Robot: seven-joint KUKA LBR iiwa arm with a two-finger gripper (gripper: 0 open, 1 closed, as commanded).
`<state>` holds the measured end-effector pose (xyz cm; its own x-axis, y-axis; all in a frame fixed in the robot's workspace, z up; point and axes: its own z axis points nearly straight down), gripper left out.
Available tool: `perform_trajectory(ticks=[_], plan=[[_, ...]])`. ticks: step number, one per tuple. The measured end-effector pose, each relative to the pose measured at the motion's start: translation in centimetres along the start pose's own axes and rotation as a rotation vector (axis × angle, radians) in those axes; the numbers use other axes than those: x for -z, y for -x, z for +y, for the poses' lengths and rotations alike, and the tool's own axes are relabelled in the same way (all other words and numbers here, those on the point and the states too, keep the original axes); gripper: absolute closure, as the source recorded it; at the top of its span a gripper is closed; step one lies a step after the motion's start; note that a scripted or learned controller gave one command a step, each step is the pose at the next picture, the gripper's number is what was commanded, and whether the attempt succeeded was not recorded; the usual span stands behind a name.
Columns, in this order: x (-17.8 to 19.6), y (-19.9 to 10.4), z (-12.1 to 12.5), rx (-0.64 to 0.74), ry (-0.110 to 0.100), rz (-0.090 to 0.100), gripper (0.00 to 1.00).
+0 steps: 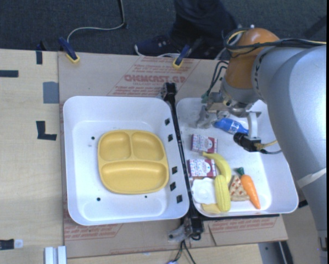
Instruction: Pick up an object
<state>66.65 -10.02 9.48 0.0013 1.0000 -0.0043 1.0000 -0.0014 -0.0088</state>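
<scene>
Down in the right bin (282,188) is where I am, my gripper (209,116) lowered into its far corner, close beside the black divider (174,142) that runs between the two bins. Whether my fingers are spread or closed I cannot tell — the metal there blurs together, and nothing shows between them.

Just beside me, toward my arm, lies a small blue object (230,126), tilted, next to a white bracket and a black cable on my wrist. Nearer the camera sit two small red-and-white cartons (204,143), one behind the other, the nearer one (201,168) touching a banana (222,169) that curves down the bin's middle. Beneath the banana's lower end is a yellow ear of corn (223,194), with a white piece (203,190) just to its left. To the right of the corn rest a pizza-slice toy (237,188) and an orange carrot (249,190), lying side by side.

The left bin (79,147) holds a yellow divided plate (133,161) — three compartments, lying flat near its centre. Both bins sit on brown cardboard (98,76) clipped at the far edge.
</scene>
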Motion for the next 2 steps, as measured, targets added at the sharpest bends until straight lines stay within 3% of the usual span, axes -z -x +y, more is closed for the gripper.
perform_trajectory(ticks=[1,2], plan=[[0.0,0.0,0.01,0.0,0.001,0.0,0.0],[-0.96,-0.23,0.2,0.002,0.008,0.002,0.0]])
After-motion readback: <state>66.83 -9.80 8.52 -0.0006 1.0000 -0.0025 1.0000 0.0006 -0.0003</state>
